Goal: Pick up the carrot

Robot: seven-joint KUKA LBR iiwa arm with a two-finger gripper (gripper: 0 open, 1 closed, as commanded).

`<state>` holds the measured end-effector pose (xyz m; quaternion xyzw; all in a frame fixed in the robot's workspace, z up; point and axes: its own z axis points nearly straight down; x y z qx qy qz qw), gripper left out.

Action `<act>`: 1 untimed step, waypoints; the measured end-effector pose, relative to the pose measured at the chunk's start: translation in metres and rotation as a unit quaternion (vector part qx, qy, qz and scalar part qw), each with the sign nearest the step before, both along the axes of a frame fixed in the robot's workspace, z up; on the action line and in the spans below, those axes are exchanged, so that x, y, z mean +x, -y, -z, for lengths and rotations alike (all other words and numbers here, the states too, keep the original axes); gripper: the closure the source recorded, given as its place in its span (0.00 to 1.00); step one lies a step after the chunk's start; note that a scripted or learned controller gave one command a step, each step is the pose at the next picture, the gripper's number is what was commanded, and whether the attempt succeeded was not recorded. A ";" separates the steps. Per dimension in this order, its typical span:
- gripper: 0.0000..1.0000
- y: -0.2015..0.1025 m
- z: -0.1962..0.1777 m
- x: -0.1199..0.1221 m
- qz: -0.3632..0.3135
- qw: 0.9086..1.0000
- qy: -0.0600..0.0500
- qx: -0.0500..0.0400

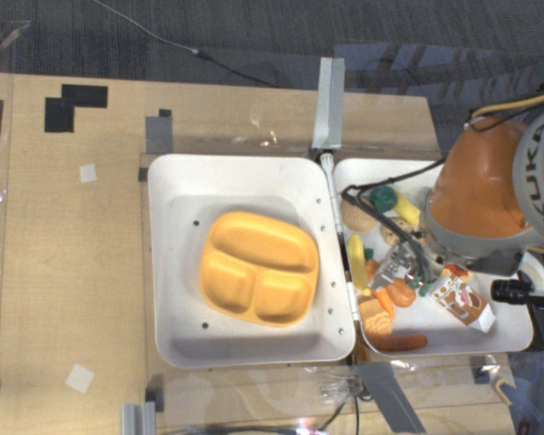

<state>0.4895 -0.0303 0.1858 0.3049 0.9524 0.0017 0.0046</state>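
Orange band marked KUKA — arm [490, 188], pincer [401, 265] state unclear, beside carrot [401, 294].

text: "KUKA", partly cut off | on: grey arm housing [539, 175], right edge of the frame | other print: small carton [461, 299] in the right bin, lower right, lettering too small to read

Two bins side by side: left bin [168, 243] has a sectioned tray [258, 267] sitting in its middle, right bin [517, 333] holds a pile of toy food [381, 302] under the arm [490, 188].
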 end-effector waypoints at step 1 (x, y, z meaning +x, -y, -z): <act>1.00 0.059 0.071 0.000 -0.109 0.994 0.001 -0.002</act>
